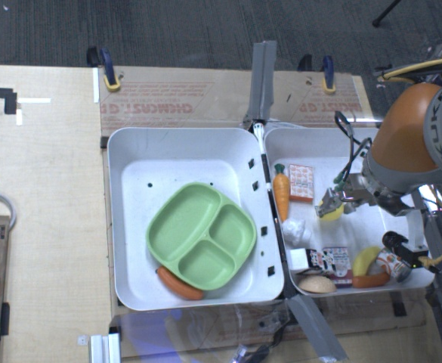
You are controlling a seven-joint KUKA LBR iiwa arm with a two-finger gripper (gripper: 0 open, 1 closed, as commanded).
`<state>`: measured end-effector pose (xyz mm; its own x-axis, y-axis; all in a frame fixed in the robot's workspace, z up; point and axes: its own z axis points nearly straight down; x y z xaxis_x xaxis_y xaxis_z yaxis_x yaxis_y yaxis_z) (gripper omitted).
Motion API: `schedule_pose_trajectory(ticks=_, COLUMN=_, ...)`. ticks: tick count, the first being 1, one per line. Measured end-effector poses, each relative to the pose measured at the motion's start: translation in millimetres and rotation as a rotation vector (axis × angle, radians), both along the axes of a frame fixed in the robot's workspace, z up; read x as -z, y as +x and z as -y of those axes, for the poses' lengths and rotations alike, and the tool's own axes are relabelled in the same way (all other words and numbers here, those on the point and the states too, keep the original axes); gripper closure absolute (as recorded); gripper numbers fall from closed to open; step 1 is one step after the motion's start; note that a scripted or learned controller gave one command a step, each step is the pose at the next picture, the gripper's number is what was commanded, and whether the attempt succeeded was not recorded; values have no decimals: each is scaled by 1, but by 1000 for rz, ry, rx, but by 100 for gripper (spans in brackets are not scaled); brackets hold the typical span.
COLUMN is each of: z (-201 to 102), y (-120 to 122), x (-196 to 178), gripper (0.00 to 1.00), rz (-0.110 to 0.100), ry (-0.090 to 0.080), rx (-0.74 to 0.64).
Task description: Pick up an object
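Note:
My gripper (332,204) hangs over the middle of the right bin (323,146), reaching in from the right. A small yellow object (331,213) sits between its fingertips, and the fingers look shut on it. Around it in the right bin lie an orange carrot (281,191), a small orange-and-white box (301,182), a white crumpled item (296,231), a black-and-white carton (331,260), a yellow banana (365,259), a red sausage-like piece (369,280) and a bread roll (316,283).
The left bin (130,172) holds a green divided plate (202,237) with an orange sausage (179,284) tucked under its front edge. A divider wall (266,203) separates the bins. A small bottle (394,266) lies at the right bin's front right.

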<state>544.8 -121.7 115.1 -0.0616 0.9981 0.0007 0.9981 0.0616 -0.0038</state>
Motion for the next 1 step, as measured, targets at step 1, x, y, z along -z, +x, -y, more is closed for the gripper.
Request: schedule_pose_trajectory(ticks=1, z=-25, y=13, x=-141, gripper=100, rz=3, ry=-2, rx=-35)
